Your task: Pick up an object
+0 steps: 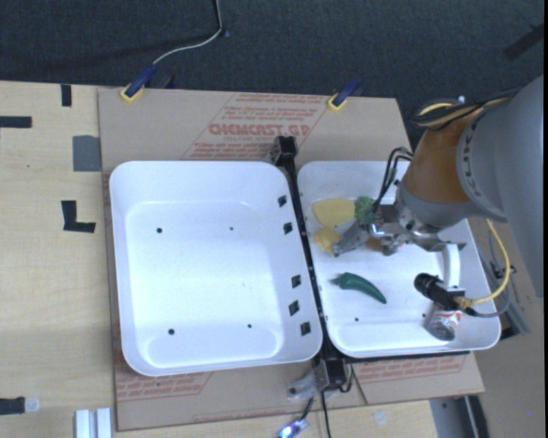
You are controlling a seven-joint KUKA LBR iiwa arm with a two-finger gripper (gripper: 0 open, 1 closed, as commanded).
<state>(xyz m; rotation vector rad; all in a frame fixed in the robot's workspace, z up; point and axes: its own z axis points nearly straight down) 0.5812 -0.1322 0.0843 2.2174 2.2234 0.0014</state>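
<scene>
I see the yellow lump (333, 213) in the upper-left part of the right bin (384, 340), with the gripper (354, 238) just beside it (clenched or released, I cannot tell). A green pepper (361, 286) lies mid-bin, and the left bin (128, 245) adjoins.

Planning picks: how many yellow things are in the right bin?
2: a larger one by the bin's left wall, a smaller one just below it. The arm may hide others.
</scene>
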